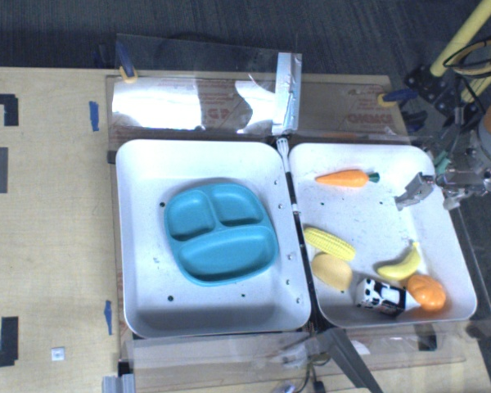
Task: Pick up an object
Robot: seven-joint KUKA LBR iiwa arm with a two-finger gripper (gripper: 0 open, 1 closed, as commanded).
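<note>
The gripper (416, 191) is hovering at the right bin's (462, 244) far right edge, holding nothing; finger spacing cannot be told. The carrot (342, 179) is lying to its left, long axis pointing toward it, nearer than the banana (400, 264).

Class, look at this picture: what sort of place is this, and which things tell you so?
Probably a robot test bench: a gripper reaches over two white bins, one with toy food like a carrot, beside taped markers.

Faint red letters can be seen on the cardboard (356, 113) behind the bins, but they are too blurred to be read. No other words are seen.
</note>
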